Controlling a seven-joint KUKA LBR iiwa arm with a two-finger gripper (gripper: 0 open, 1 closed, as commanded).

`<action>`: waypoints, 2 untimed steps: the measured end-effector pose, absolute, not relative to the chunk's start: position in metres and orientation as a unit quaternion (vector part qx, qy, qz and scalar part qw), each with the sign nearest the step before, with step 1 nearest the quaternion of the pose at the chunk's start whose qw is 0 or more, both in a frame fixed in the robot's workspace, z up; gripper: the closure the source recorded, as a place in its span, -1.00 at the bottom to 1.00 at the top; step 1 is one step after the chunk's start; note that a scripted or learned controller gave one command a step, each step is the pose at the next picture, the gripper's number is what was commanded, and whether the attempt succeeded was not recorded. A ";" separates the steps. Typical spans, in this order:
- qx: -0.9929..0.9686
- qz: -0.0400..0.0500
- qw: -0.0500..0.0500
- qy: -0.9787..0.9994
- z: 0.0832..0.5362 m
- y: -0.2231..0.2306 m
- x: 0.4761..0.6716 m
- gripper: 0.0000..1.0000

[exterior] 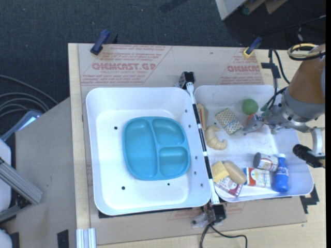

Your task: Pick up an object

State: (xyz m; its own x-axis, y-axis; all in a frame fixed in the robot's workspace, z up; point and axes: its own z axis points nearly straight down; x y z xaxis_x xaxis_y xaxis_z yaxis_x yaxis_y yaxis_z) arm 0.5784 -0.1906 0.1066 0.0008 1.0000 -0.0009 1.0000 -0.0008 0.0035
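My gripper (254, 123) is low in the right bin (305, 182), reaching in from the right under the orange-banded wrist (308, 82). It sits just below a green ball (250, 106) and right of a patterned packet (228, 121). A croissant-shaped pastry (215, 138) lies further left. Nearer the front lie a small can (265, 162), a blue bottle (281, 175), a red and white box (257, 177) and a yellow block (228, 171). Nothing visibly hangs from the gripper.
The left bin (103, 107) holds a blue divided plate (156, 148). A tan stick-like item (200, 116) lies along the divider between the bins. Black cables (279, 74) trail near the arm at the back right.
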 end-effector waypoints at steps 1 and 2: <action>0.707 0.001 0.000 0.708 0.085 -0.172 0.658 -1.00; 0.706 0.000 0.002 0.708 0.096 -0.173 0.659 1.00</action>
